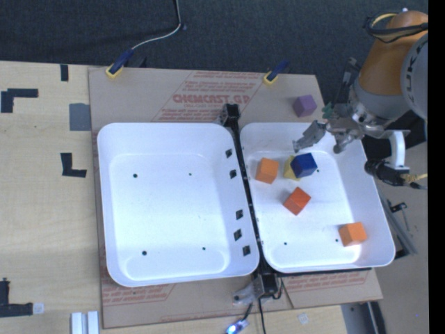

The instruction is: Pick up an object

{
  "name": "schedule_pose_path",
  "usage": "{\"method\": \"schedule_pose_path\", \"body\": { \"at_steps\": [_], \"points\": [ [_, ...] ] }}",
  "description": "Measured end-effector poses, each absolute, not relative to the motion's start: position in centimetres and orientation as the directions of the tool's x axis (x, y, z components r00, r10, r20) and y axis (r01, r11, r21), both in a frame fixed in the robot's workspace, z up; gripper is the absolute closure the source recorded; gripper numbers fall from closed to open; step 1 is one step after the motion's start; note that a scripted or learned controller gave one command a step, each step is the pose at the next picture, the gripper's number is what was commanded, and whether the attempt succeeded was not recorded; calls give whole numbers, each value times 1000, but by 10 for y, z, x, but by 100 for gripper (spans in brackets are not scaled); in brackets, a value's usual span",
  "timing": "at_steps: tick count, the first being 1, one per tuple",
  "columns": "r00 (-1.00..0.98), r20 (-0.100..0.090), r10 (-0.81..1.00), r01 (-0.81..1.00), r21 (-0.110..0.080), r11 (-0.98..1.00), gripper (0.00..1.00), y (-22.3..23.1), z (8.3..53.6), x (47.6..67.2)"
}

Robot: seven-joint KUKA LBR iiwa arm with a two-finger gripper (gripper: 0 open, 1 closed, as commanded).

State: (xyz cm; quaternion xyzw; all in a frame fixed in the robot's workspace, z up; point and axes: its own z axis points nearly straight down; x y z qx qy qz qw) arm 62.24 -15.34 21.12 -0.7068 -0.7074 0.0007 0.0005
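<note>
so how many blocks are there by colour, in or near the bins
orange: 3
blue: 1
yellow: 1, mostly hidden behind the blue
purple: 1, outside the bins
total: 6

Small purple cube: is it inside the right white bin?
No, the small purple cube sits on the brown cardboard sheet beyond the far rim of the right white bin, outside it.

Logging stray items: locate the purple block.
The purple block lies outside the bins on the cardboard sheet, just beyond the right bin's far edge.
</note>
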Motion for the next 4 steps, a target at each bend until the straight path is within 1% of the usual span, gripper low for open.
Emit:
{"method": "schedule_pose_path", "body": {
  "at_steps": [1,2,3,4],
  "points": [
    [-2,0,1000,1000,2,2,0,-179,115,636],
    [-1,0,1000,1000,-4,1,0,-147,83,588],
    [-1,-1,1000,1000,0,1,100,-148,95,590],
    [4,1,1000,1000,-3,-4,100,-155,85,495]
  ]
}}
